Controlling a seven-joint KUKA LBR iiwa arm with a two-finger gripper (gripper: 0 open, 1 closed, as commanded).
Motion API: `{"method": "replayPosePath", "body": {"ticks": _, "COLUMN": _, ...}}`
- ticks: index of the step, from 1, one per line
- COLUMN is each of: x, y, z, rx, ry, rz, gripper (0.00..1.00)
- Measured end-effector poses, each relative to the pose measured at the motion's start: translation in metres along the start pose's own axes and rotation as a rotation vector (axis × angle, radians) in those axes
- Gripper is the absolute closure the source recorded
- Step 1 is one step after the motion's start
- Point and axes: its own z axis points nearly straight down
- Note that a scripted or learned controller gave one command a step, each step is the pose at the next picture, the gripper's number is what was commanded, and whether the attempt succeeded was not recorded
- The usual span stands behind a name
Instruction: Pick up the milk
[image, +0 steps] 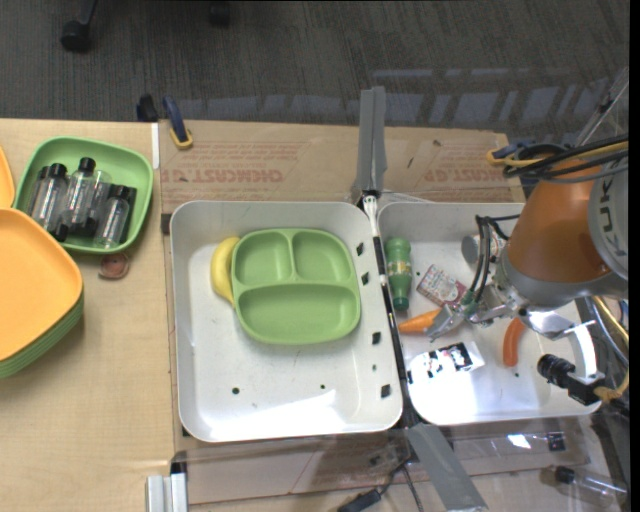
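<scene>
The arm is reaching in from the right over the right bin (440, 405), its gripper (462, 313) hanging low near the bin's left-middle with fingers slightly spread and nothing between them, tips just above an orange carrot-like piece (418, 322). The milk, a small black-and-white carton (443, 361), is lying flat on the bin floor just below the gripper, apart from it. A green bottle (399, 270) is lying along the bin's left wall, and a green divided plate (296, 284) is sitting in the left bin (280, 410) over a yellow item (221, 268).

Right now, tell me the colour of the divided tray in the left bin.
Light green, seen best in the camera view: the divided tray.
</scene>
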Motion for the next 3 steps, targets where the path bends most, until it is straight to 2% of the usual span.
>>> {"method": "replayPosePath", "body": {"ticks": 1, "x": 0.005, "y": -0.038, "z": 0.031, "rx": 0.0, "ry": 0.0, "rz": -0.073, "gripper": 0.0}}
{"method": "replayPosePath", "body": {"ticks": 2, "x": 0.004, "y": -0.037, "z": 0.021, "rx": -0.003, "ry": 0.0, "rz": -0.07, "gripper": 1.0}}
{"method": "replayPosePath", "body": {"ticks": 3, "x": 0.049, "y": 0.007, "z": -0.069, "rx": -0.001, "ry": -0.002, "rz": -0.102, "gripper": 1.0}}
